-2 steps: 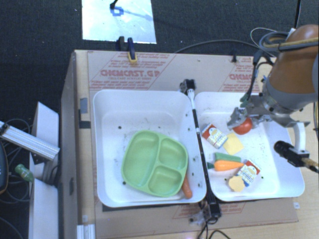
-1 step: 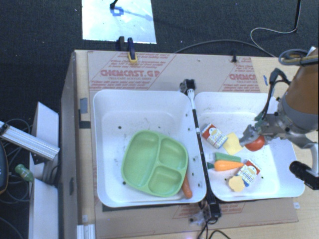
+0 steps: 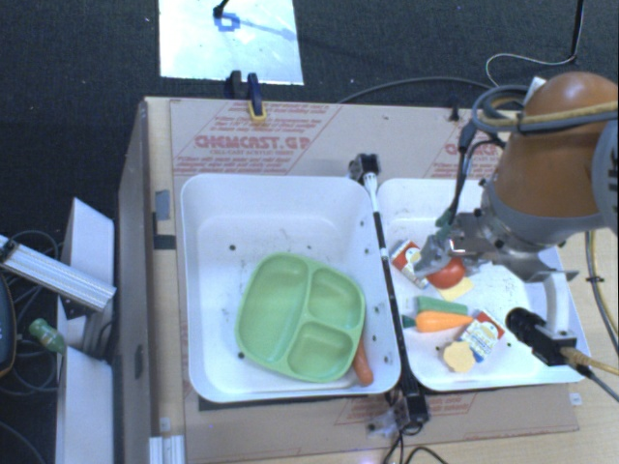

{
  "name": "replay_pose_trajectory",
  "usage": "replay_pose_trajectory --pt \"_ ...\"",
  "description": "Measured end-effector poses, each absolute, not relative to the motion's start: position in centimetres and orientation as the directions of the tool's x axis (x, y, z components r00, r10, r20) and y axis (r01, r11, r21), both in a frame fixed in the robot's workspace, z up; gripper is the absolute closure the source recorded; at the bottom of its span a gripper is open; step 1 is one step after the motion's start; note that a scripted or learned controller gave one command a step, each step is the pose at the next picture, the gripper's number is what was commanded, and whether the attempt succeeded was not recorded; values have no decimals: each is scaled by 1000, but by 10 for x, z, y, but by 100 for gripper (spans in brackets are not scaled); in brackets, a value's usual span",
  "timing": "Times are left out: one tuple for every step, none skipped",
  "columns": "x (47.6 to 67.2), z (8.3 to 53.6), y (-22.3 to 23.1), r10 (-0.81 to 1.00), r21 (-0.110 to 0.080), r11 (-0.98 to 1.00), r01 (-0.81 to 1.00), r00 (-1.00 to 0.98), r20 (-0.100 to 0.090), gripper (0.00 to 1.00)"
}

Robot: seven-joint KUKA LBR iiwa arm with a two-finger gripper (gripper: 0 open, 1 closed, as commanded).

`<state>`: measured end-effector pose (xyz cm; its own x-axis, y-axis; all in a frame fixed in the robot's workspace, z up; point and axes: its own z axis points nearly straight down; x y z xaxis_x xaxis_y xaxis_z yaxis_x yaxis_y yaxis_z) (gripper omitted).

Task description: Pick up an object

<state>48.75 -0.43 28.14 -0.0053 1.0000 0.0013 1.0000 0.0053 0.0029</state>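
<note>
My gripper (image 3: 432,258) hangs low over the middle of the right bin (image 3: 542,375), reaching in from the right. It sits just above a red tomato (image 3: 448,275) and right beside a red-and-white packet (image 3: 406,259). I cannot see whether it touches either one. A yellow slice (image 3: 461,290) lies under the tomato's right side. Toward the front lie a green bean-like piece (image 3: 442,305), an orange carrot (image 3: 440,322), a small colourful packet (image 3: 481,334) and a yellow lump (image 3: 457,358).
The left bin (image 3: 208,259) holds a green divided plate (image 3: 302,317) with a brown sausage (image 3: 362,363) by its front right corner. The wall between the bins runs just left of the gripper. The bulky orange-banded wrist (image 3: 556,158) covers the right bin's back right.
</note>
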Motion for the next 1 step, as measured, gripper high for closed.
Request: replay_pose_trajectory --pt "487 294 68 1000 1 5 1000 -5 1 100"
